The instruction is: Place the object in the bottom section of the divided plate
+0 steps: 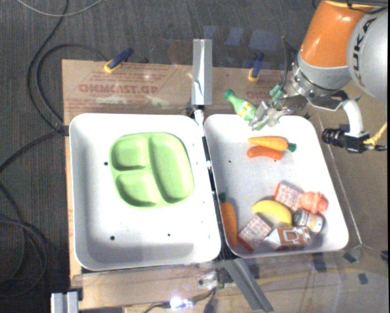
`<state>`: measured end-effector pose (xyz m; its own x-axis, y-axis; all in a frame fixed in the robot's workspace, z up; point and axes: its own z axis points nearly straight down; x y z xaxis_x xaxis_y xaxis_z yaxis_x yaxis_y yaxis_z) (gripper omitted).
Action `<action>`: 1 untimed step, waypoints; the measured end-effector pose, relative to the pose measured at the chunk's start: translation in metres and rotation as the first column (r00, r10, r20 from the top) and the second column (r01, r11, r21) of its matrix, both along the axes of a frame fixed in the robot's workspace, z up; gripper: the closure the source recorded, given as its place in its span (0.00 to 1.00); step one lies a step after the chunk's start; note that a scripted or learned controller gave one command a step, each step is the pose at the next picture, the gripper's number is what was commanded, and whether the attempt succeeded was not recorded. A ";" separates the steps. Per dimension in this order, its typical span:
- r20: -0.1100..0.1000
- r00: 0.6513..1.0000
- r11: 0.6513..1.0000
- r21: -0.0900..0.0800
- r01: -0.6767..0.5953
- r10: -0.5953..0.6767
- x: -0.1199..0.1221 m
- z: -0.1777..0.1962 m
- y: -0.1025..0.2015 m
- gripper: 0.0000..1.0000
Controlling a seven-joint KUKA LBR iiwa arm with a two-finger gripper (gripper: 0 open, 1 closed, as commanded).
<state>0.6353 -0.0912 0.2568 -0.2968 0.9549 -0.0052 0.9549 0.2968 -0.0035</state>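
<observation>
Green bottle [240,105] at upper centre of frame, tilted over the far rim of the right bin [325,168], apparently pinched at its lower end by the claw [268,113]; looks like the carry step, pick seemingly made; next calls for a lift clear of the rim, then travel left to the green divided plate [153,168] in the left bin [90,227], bottom section, and release.

Robotics lab: white bins [84,240] clamped to cardboard [136,87], loose cables [45,51] on carpet, industrial arm [342,38].
</observation>
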 end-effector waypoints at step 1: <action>0.001 0.937 0.937 0.002 0.348 -0.348 0.033 0.022 0.049 1.00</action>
<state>0.6683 -0.0419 0.2792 0.0545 0.9985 -0.0036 0.9985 -0.0545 -0.0023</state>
